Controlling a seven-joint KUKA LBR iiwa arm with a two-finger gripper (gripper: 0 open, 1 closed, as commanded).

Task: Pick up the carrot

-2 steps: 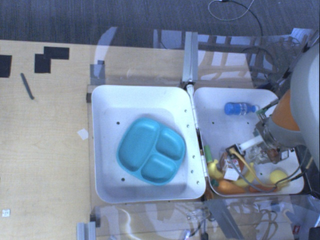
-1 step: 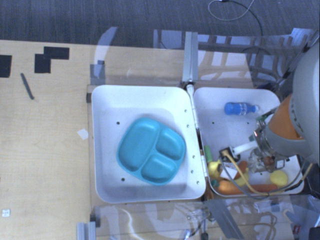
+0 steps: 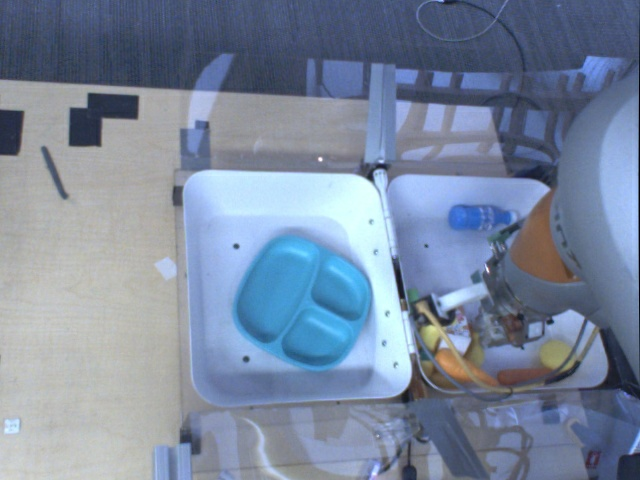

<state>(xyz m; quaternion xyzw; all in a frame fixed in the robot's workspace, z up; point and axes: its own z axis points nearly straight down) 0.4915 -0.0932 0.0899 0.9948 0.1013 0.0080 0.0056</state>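
Your hand [image 3: 497, 320] is hanging low in the right bin [image 3: 430, 203], over the clutter at its near edge, and you cannot tell whether it is apart or together. The carrot [image 3: 462, 369] is lying just below-left of it, while a blue tray [image 3: 303, 301] is sitting in the left bin [image 3: 215, 268].
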